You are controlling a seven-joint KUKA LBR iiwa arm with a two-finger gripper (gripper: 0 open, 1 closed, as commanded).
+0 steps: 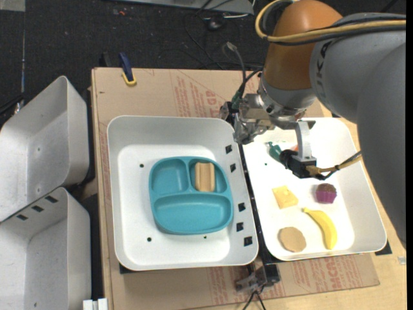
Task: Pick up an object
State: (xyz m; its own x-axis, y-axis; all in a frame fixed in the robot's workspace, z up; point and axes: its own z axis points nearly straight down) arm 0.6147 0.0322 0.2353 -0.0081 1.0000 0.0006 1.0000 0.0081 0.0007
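My gripper (pixel 244 132) hangs over the far left corner of the right bin (pixel 369 192), right at the wall between the two bins. Just right of it lies a small teal object (pixel 275 150), with a bit of orange (pixel 294 148) beside it. Further forward in the same bin are a yellow cheese wedge (pixel 284 196), a purple piece (pixel 326 193), a banana (pixel 323 226) and a round tan cookie (pixel 292 239). Nothing shows between the gripper's tips.
The left bin (pixel 129 192) holds a blue divided plate (pixel 187 205) with a tan block (pixel 204 176) in its far right compartment. The big grey arm (pixel 361 63) covers the right bin's far side. Tilted white bins (pixel 39 147) stand at the left.
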